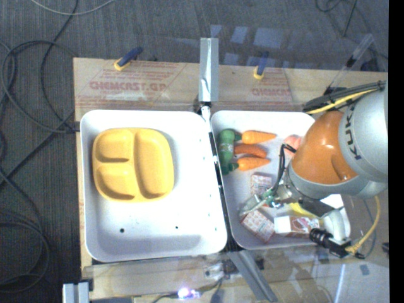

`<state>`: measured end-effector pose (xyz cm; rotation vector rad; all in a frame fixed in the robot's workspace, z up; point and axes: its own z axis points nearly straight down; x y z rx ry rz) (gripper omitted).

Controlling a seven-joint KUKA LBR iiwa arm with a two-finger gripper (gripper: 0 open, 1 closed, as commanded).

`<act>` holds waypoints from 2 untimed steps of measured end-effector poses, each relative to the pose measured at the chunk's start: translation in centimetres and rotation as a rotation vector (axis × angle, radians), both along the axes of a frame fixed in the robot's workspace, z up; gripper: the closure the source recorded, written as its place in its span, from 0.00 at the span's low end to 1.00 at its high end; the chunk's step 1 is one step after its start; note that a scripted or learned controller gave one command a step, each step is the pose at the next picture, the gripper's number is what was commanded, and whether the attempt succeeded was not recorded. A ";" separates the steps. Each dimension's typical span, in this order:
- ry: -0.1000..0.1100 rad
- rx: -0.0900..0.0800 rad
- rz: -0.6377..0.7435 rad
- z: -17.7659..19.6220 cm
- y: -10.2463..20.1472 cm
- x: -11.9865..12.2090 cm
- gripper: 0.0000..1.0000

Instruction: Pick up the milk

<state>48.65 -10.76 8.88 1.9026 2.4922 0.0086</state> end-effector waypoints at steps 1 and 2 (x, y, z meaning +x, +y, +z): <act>0.009 -0.004 -0.389 23.0 0.2 3.2 0.00; 0.011 -0.004 -0.055 19.6 0.7 6.5 0.00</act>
